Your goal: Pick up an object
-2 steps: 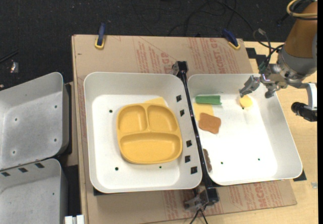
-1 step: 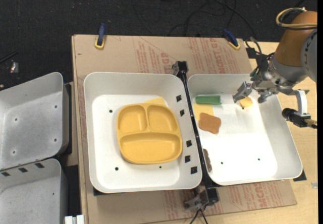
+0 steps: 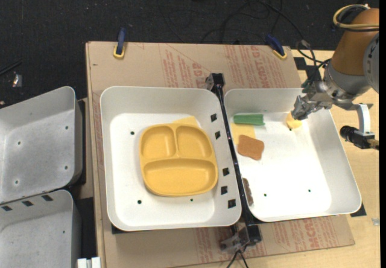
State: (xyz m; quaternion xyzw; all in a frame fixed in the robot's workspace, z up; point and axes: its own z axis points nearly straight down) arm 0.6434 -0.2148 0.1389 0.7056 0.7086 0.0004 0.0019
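Camera view: gripper [image 3: 300,113] sits just above a small yellow piece [image 3: 293,122].

Gripper [image 3: 300,111] at right bin's [image 3: 338,170] 1 o'clock corner, over small yellow piece [image 3: 293,122]; green block [image 3: 248,119] at 11 o'clock.

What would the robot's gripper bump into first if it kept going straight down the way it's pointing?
Most likely the small yellow piece just under the gripper, near the far wall of the right bin. Depth is hard to judge, so it could miss and meet the bin floor.
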